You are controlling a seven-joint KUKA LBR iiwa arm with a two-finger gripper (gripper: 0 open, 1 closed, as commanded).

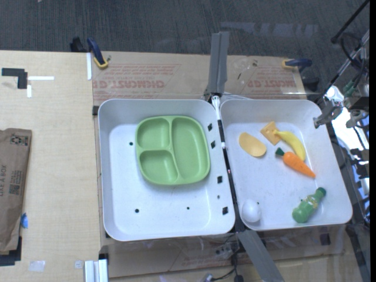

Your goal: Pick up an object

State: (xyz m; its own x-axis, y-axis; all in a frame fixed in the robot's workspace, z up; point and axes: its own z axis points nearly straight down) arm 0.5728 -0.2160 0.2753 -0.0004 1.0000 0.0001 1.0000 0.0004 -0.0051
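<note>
Gripper (322, 120) state cannot be told; carrot (298, 164) touching banana (294, 144), so a slipped grasp is judged likely.

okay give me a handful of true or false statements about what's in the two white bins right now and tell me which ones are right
1. The green divided plate lies in the left bin. True.
2. The carrot lies in the left bin. False: it is in the right bin, beside the banana.
3. The green bottle lies near the right bin's front right corner. True.
4. The white egg sits on the green plate. False: it rests on the right bin's floor, near its front left corner.
5. The plate has three compartments. True.
</note>
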